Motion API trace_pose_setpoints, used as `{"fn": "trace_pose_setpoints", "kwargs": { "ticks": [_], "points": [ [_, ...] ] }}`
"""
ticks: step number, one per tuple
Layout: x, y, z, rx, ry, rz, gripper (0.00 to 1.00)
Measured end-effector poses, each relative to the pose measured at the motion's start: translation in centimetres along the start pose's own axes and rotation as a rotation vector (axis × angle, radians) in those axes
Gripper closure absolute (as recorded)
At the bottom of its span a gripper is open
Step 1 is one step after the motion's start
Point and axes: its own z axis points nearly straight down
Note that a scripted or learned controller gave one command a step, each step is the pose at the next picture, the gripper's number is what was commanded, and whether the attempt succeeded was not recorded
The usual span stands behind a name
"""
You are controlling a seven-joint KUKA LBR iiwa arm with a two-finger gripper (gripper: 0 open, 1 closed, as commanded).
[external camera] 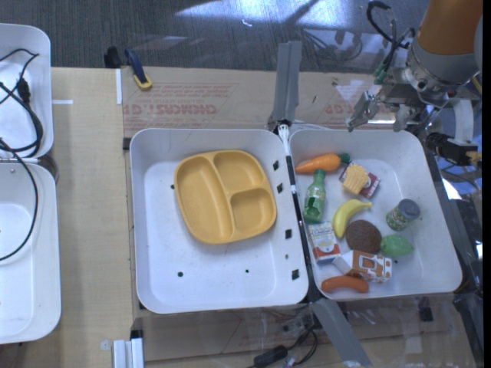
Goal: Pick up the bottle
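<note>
Camera view, wooden bench [84, 205], dark floor [192, 6], tool [381, 107] grip unclear, bottle [314, 197] in bin.

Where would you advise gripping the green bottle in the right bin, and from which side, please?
Probably across the middle of the green bottle's body, coming straight down from above. It lies flat with its cap toward the carrot, so the fingers would best close across its narrow width; the bin wall leaves little room on one side.

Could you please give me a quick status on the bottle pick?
Pincer above right bin's far edge, holding nothing visible. Bottle lying by the bin's left wall, untouched. Carrot and banana lie close beside it.
</note>
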Motion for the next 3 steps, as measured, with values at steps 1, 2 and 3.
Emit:
{"fn": "trace_pose_setpoints", "kwargs": {
  "ticks": [1, 2, 3],
  "points": [
    [0.0, 0.0, -0.8, 0.002, -0.001, -0.002, 1.00],
    [0.0, 0.0, -0.8, 0.002, -0.001, -0.002, 0.00],
    [-0.9, -3.0, 15.9, 0.003, 0.000, 0.207, 0.00]
  ]
}}
